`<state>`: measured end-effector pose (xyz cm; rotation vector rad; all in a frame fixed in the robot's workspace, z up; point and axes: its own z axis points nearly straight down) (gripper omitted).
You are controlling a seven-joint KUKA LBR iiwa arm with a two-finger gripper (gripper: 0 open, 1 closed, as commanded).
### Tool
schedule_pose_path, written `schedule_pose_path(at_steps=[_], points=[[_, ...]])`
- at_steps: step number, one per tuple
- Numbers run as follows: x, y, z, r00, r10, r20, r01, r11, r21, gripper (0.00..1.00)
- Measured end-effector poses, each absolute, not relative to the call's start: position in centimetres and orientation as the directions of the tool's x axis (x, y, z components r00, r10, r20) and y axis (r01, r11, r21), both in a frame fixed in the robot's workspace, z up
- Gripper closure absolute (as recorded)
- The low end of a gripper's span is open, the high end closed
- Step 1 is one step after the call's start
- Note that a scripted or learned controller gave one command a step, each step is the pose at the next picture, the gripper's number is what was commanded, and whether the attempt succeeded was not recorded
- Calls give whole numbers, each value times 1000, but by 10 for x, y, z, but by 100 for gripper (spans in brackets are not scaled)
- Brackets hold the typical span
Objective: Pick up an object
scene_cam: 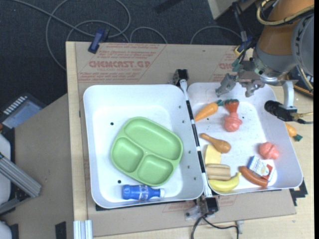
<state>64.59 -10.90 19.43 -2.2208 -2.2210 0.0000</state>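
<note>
— Nearest us, what lies in front?
— Yellow plastic banana (224, 184), low in the right white bin (294, 158).
— And the hand (240, 85)?
— Spread, hovering at the far rim; the orange toy carrot (206, 111) lies just below-left, slanting.

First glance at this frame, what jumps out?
The green divided plate in the left bin, with a blue bottle lying below it. Then the right bin crowded with toy food: a carrot, a banana, a sausage. The hand hovers over that bin's far edge.
</note>
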Motion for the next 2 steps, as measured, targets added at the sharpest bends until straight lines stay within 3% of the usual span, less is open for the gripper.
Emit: schedule_pose_path(at_steps=[1, 2], points=[[633, -146, 84, 1, 1000, 0, 1000, -1, -1, 0], [591, -125, 84, 0, 1000, 1, 1000, 0, -2, 0]])
